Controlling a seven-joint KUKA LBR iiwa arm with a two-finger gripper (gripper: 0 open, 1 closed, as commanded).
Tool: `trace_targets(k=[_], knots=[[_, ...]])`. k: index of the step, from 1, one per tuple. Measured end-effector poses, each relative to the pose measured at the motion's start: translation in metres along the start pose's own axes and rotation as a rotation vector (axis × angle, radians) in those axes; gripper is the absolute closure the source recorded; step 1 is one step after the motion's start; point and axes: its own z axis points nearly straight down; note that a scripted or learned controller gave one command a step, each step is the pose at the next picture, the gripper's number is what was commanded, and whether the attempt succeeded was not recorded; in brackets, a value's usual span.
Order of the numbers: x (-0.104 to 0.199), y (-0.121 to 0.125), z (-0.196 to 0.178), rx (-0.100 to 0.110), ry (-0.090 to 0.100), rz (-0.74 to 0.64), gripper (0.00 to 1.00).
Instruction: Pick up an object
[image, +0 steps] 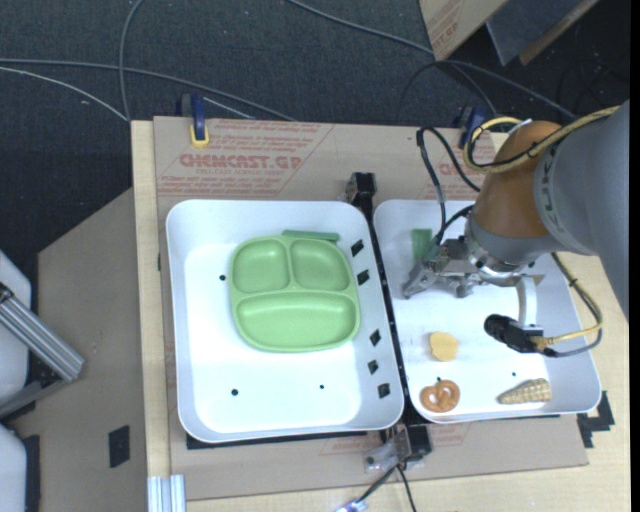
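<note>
The right bin (575, 385) holds a yellow chunk (444, 346), a brown pretzel (440, 396) and a tan, ridged cone-like piece (526, 392) along its front. A green block (421, 243) lies near the bin's back left, partly hidden by the arm. My gripper (436, 286) hangs low over the bin's left half, just in front of the green block and behind the yellow chunk. Its fingers are spread open with bare white floor between them.
The left bin (200, 380) carries a green divided plate (294, 294) in its middle. The grey arm with its orange band (515, 195) covers the right bin's back. A black connector with a yellow cable (512, 332) hangs over that bin's centre right.
</note>
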Motion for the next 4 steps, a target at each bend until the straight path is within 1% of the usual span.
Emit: trace_targets(k=[1,2,3,4], knots=[[0.000,0.001,-0.013,-0.004,0.000,0.001,1.00],[-0.001,0.011,-0.062,-0.011,-0.003,-0.001,1.00],[-0.011,0.011,-0.114,-0.012,-0.004,0.000,1.00],[-0.011,0.012,-0.169,-0.013,-0.004,-0.002,1.00]])
